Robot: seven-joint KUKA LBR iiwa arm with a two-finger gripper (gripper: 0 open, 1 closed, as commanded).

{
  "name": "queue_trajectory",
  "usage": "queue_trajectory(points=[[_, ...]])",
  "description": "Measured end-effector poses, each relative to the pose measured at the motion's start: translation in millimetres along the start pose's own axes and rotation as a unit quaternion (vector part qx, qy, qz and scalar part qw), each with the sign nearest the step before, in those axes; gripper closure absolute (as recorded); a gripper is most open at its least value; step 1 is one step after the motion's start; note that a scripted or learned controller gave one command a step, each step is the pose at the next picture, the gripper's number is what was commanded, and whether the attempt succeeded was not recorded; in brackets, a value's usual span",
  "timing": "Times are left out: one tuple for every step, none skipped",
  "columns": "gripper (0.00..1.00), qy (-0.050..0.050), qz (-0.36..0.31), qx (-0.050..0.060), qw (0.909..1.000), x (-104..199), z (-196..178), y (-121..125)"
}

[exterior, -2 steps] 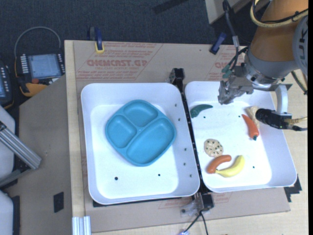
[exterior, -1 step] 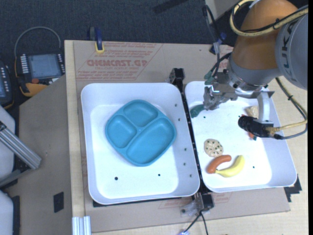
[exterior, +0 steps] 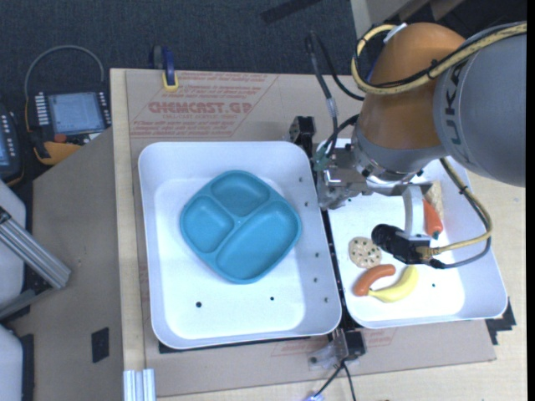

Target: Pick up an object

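Camera view looks down on two bins side by side. The left bin (exterior: 167, 249) holds a blue plate (exterior: 241, 224) with three compartments, lying flat near the middle. The right bin (exterior: 456, 295) holds the small items. A cookie (exterior: 361, 251) lies close to the wall shared with the left bin. A sausage (exterior: 373, 279) sits just below the cookie, and a banana (exterior: 396, 286) rests against the sausage on its right. A carrot (exterior: 431, 218) lies apart from these, toward the far right side, partly under the arm (exterior: 418, 82).

The arm hangs over the upper part of the right bin. The gripper (exterior: 338, 182) sits at that bin's upper left corner, near the shared wall and above the cookie. The wrist hides much of it, so whether the claw is spread or pressed together cannot be told, and nothing is seen held in it.

The step in hand seems to be the approach: no object is lifted yet. The cookie is the nearest candidate. The next move likely calls for shifting the gripper toward the chosen item, centring over it and descending. The sausage and banana touch, so a try there may nudge both.
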State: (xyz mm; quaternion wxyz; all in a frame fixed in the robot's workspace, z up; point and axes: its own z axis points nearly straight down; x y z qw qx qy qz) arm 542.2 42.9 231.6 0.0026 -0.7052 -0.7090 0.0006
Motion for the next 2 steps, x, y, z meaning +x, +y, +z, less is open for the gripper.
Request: queue_trajectory(points=[[1.0, 0.0, 0.0, 0.001, 1.0, 47.2, 10.6, -38.9], [0.0, -0.001, 0.003, -0.001, 1.0, 43.9, 10.0, -37.0]])
